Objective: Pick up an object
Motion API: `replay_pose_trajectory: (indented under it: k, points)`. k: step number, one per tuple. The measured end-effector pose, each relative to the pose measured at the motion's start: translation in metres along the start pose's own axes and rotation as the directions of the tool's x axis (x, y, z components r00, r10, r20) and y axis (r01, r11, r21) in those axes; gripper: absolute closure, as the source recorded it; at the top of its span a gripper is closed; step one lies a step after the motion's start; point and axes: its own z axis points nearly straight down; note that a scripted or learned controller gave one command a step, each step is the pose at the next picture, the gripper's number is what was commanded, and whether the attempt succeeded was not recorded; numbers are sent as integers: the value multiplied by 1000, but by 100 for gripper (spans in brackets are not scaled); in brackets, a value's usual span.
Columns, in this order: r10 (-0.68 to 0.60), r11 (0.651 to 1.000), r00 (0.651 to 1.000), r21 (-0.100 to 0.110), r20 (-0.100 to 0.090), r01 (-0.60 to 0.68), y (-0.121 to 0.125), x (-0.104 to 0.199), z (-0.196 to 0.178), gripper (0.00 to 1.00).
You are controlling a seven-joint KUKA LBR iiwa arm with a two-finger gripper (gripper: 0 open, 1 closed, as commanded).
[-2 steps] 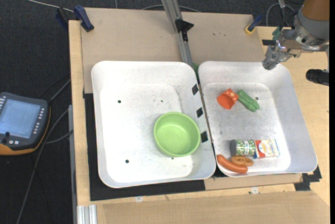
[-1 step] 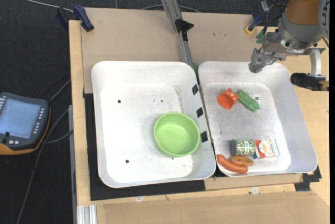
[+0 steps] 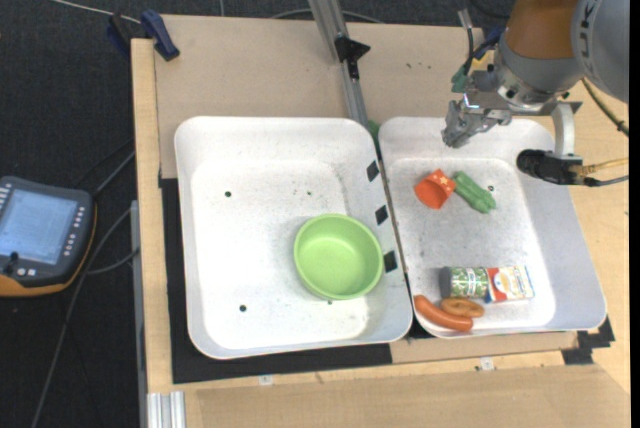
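Two white bins sit side by side. We see the gripper (image 3: 462, 129) above the right bin's (image 3: 560, 246) far edge; we cannot tell its state. Below it lie an orange cup (image 3: 434, 190) and a green toy (image 3: 474, 192). A green bowl (image 3: 338, 257) sits in the left bin (image 3: 230, 216).
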Motion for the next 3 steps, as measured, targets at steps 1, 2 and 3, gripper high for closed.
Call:
replay_pose_trajectory:
  k: [1, 2, 3]
  points:
    - [0, 1000, 1000, -1, 0, 0, -6, 51, -14, 100]
    - [-1, 1000, 1000, 0, 0, 1, -21, 107, -10, 100]
    - [-1, 1000, 1000, 0, -1, 1, -47, 161, -15, 100]
